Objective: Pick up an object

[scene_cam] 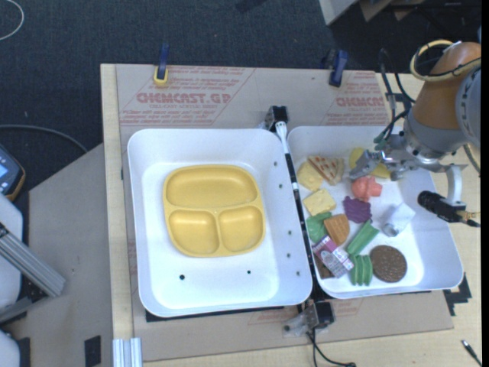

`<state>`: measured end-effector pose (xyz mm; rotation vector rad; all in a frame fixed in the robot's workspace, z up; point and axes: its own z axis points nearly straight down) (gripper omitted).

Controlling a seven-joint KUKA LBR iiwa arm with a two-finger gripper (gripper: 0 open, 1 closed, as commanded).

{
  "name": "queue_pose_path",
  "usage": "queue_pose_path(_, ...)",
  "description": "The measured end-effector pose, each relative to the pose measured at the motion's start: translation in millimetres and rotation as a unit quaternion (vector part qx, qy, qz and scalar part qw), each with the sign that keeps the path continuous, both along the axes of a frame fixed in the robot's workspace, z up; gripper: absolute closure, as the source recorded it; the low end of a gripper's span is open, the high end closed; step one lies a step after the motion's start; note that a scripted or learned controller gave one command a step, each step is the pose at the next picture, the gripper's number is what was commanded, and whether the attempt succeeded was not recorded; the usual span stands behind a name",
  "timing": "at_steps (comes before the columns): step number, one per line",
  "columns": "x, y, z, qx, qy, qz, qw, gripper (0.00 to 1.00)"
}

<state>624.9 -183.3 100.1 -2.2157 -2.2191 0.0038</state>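
The right bin (447, 260) holds several toy foods. Among them are a grilled toast slice (327, 167), a red-orange piece (366, 187), purple grapes (356, 209), a yellow block (318, 202), a green pickle (362, 238) and a brown cookie (388, 263). My gripper (377, 164) reaches in from the right at the bin's far side. It hangs just above and behind the red-orange piece, with a yellow item (356, 157) to its left. Nothing is visibly held between its fingers.
The left bin (145, 205) carries a yellow divided plate (214, 209). A black hinge strip (290, 182) runs between the bins. Two clamps (161, 66) (337, 67) grip the board's far edge. A grey-white crumpled piece (396, 219) and a wrapper (333, 257) also lie in the right bin.
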Motion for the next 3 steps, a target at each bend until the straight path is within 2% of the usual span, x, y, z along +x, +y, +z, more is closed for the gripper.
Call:
queue_pose_path(1, 0, 1, -16, -0.0003, 0.000, 0.000, 1.0000, 0.00)
queue_pose_path(2, 1, 1, -4, -0.0011, -0.003, 0.000, 1.0000, 1.00)
queue_pose_path(3, 3, -3, 40, -0.0025, -0.006, 0.000, 1.0000, 1.00)
